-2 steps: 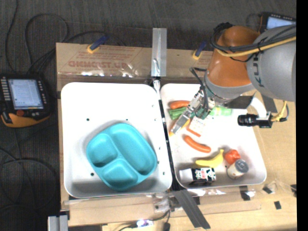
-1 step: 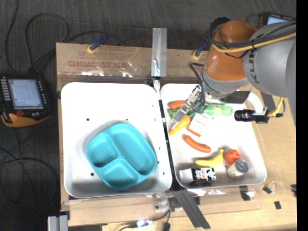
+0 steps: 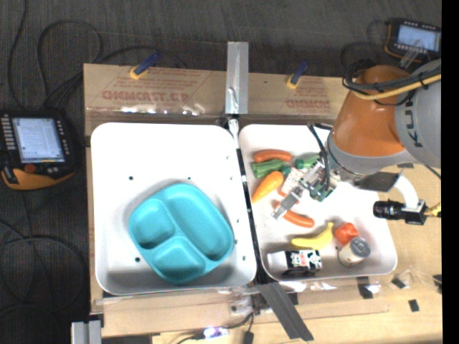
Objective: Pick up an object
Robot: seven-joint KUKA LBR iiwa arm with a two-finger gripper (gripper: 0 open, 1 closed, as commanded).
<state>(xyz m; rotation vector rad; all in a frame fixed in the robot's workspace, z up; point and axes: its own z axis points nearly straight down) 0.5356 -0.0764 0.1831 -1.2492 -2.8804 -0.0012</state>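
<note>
The right bin holds several toy foods. Along its left side lie an orange carrot, a green pepper and a red-orange carrot. A small orange-red piece lies mid-bin, with a yellow banana below it. My gripper hangs low over the middle of this bin, just right of the orange carrot and above the orange-red piece. Its two fingers stand apart, open, with nothing between them.
A red tomato, a round can and a black-and-white carton sit near the right bin's front. A teal divided plate lies in the left bin. A metal divider runs between the bins.
</note>
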